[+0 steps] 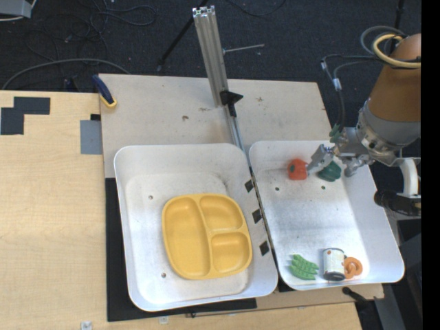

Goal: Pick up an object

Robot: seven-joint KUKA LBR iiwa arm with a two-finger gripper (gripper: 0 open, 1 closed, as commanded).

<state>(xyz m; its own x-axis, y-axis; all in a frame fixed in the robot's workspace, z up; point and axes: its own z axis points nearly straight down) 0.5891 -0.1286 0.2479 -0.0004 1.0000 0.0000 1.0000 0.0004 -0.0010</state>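
My gripper hangs low over the far right part of the right bin. Its fingers are spread open. A small teal object lies on the bin floor between and just below them, and I cannot tell whether they touch it. A red, tomato-like object lies a short way to the gripper's left. At the bin's near edge lie a green leafy toy, a small silver can on its side and an orange ring.
The left bin holds a yellow divided plate. A metal post rises behind the bins. A light wooden surface lies at the left. The grey and orange arm enters from the right.
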